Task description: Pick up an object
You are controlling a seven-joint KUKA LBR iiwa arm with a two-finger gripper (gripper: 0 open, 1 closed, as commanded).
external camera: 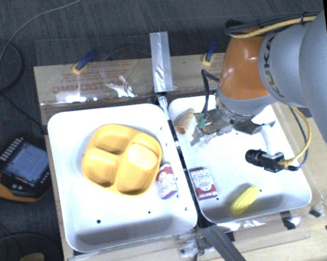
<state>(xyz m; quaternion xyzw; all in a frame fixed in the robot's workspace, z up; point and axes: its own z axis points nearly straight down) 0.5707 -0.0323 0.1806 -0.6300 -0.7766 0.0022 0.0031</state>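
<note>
Dark carpet surrounds the surface [55, 81], which carries two white bins. We list: left bin [74, 222], a glossy yellow three-lobed dish [121, 158] and a small red-labelled packet [166, 181]; right bin [291, 193], a tan crusty lump [184, 120] at eleven o'clock, a flat red packet [203, 183], a bumpy yellow corn cob [244, 198]. We see the gripper [202, 129] beside the lump; how far it is open we cannot tell. We advise centring over the lump before closing.
</note>
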